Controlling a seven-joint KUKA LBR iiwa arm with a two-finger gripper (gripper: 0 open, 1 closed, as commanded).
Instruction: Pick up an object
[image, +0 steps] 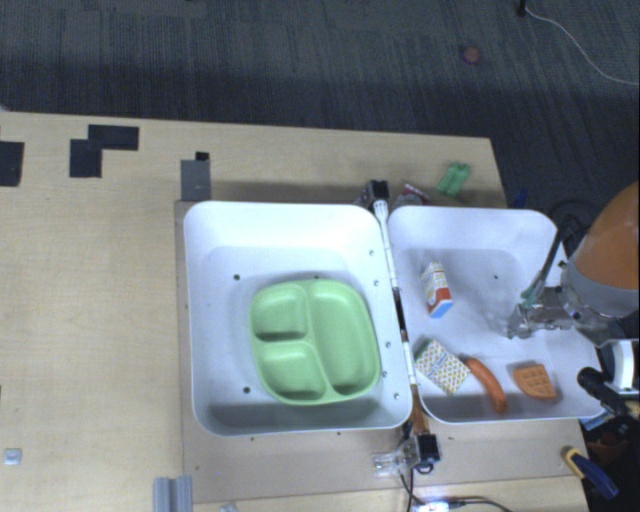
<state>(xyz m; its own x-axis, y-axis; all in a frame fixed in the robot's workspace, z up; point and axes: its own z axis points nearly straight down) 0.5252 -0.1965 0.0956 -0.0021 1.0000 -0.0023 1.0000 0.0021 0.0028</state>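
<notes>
The right bin (470, 225) holds a small white and orange carton (435, 288), a patterned packet (442, 366), an orange sausage-shaped piece (487, 384) and a tan waffle-like piece (533, 380). My gripper (527, 322) reaches in from the right and hangs over the bin's right half, just above the tan piece. Nothing shows between its tips. The grey arm with its orange band (610, 250) covers the bin's right rim.
The left bin (215, 260) holds a green divided plate (315, 340). A green object (454, 179) lies on the bench behind the bins. Clips and cables (415, 455) sit at the front between the bins.
</notes>
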